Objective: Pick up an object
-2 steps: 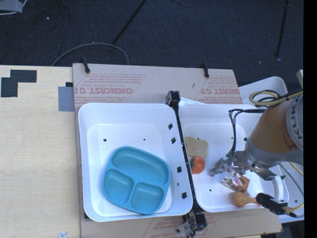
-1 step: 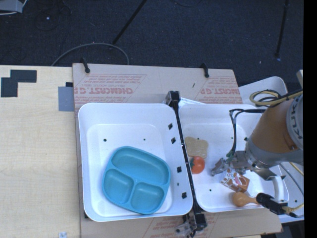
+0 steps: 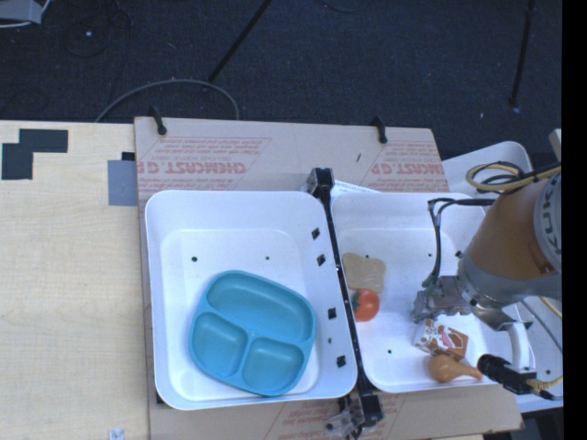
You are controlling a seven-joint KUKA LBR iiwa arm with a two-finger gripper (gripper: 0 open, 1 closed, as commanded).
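Over the right bin (image 3: pixel 394 218) the end effector (image 3: pixel 438 302) hangs low, seemingly lined up above a red-and-white packet (image 3: pixel 442 339) beside a tan pear-shaped toy (image 3: pixel 449 368); its spread I cannot tell.

Robotics lab, not a home. Grey arm (image 3: pixel 514 246) with orange band is reaching in from the right over two shallow white bins (image 3: pixel 183 218) sitting side by side on a cardboard sheet (image 3: pixel 211 159) printed with reversed lettering. Black cables (image 3: pixel 165 90) are trailing across dark carpet (image 3: pixel 367 53) behind the bench; more looped cables (image 3: pixel 495 174) are lying beside the arm. Pale wooden benchtop (image 3: pixel 64 291) is carrying black and grey marker patches (image 3: pixel 32 149).
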